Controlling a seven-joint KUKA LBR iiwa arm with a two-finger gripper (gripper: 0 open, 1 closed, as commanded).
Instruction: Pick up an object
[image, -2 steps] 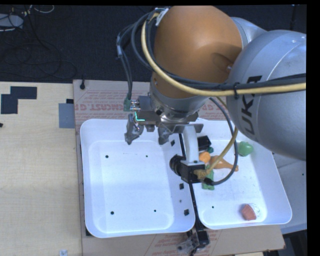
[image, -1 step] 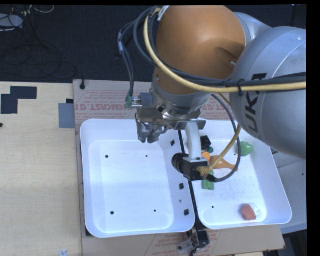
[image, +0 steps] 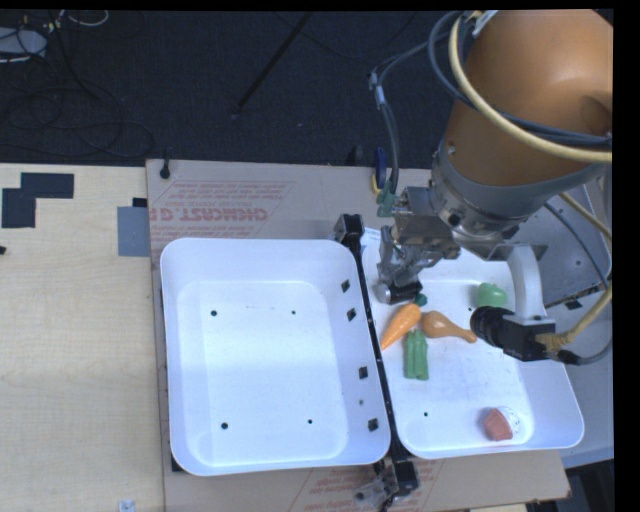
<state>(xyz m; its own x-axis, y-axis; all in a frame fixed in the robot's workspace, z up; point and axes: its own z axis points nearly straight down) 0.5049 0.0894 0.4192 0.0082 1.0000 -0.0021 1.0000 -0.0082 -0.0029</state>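
In the right bin we saw the orange carrot lying diagonally, tip toward the divider, just below the gripper, whose finger spread we could not tell.

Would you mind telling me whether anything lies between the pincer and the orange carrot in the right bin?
Nothing visible does. The pincer is low in the right bin, directly above the carrot's upper end. The green piece and the yellow-orange piece lie close beside the carrot, crowding it rather than blocking.
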